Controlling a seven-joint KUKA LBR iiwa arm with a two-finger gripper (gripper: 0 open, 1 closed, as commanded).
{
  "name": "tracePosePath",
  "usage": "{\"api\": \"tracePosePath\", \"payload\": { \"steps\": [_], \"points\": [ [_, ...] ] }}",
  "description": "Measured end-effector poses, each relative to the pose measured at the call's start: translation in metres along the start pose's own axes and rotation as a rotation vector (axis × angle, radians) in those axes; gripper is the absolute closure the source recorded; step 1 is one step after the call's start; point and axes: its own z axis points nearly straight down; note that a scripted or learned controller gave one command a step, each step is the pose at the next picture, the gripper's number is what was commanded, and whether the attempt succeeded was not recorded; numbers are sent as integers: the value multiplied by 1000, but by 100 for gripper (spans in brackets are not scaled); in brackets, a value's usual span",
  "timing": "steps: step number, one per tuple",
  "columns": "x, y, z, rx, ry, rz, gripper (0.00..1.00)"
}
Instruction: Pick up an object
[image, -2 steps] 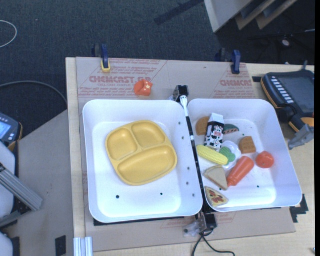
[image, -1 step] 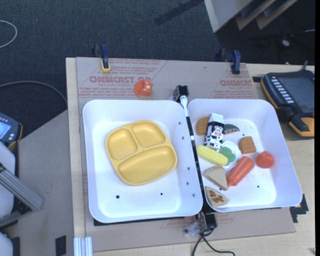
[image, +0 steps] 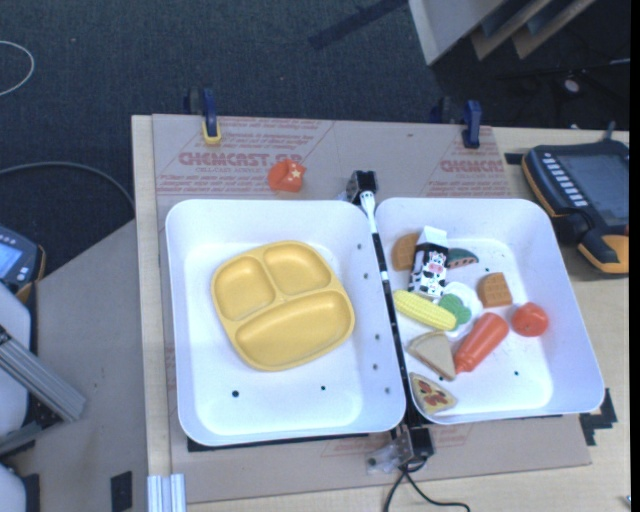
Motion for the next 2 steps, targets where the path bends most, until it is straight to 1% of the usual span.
{"api": "tracePosePath", "payload": {
  "steps": [1, 2],
  "points": [
    [20, -56, 27, 14, 8, 2, 0],
    [0, 35, 2, 2, 0, 0, 0]
  ]
}}
